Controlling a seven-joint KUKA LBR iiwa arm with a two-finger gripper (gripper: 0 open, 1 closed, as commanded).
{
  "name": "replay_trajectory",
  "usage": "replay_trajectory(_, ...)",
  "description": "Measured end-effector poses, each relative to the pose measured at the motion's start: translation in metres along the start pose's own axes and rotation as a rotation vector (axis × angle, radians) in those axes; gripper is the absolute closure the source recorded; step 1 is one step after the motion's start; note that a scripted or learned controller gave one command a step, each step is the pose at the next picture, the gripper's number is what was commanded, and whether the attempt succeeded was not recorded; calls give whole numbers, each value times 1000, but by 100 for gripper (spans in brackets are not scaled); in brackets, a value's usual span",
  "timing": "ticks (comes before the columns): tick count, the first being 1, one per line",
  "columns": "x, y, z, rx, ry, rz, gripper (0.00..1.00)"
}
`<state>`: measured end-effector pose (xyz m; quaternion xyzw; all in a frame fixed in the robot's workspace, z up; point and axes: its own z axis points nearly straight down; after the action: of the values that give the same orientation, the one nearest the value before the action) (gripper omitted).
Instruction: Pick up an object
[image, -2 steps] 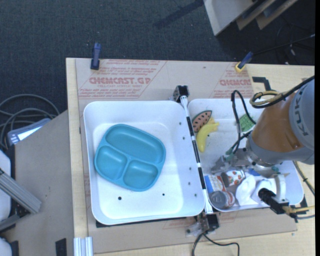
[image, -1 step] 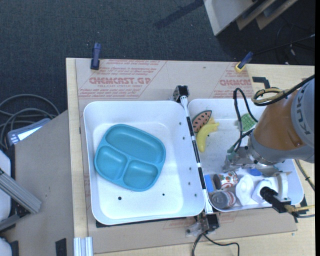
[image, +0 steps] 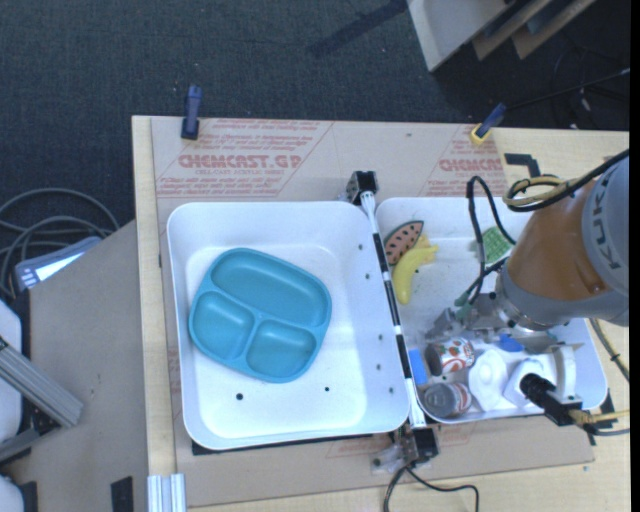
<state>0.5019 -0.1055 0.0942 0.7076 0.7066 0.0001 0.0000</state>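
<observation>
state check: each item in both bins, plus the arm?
blue divided tray: flat, right way up, left bin
banana: lying in right bin, far end
watermelon slice: flat, touching banana
can: on its side, near corner
arm: low over right bin

Blue divided plate (image: 260, 314); white bins (image: 200, 400); yellow banana (image: 408, 270); red-green watermelon slice (image: 403, 241); orange-banded grey arm (image: 560, 255).

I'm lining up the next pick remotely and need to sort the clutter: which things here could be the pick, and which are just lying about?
Belongs to the pick, all in the right bin:
gripper
banana
watermelon slice
can
red-and-white ball
white object

Lying about:
blue divided plate in the left bin
blue clamp on the bench's far edge
</observation>
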Motion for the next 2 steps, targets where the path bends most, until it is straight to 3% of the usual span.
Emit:
replay_trajectory(1, 13, -23, 10, 1, 0, 0, 0)
replay_trajectory(2, 12, -22, -1, -2, -1, 0, 100)
